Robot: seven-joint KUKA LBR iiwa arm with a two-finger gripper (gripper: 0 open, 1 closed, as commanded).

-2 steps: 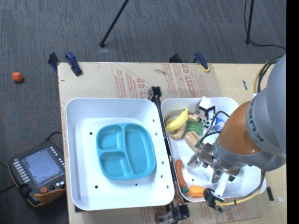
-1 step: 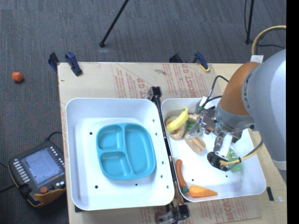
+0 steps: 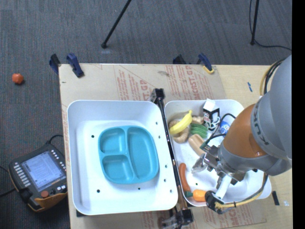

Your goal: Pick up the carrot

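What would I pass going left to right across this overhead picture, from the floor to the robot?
Orange ball on the carpet → control pendant → blue divided tray in the left bin → carrot → gripper → orange band.

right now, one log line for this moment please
gripper over right bin | carrot lying near front wall, not held | blue tray in left bin

Single fixed overhead camera, slanted down over both bins (image 3: pixel 76 128)
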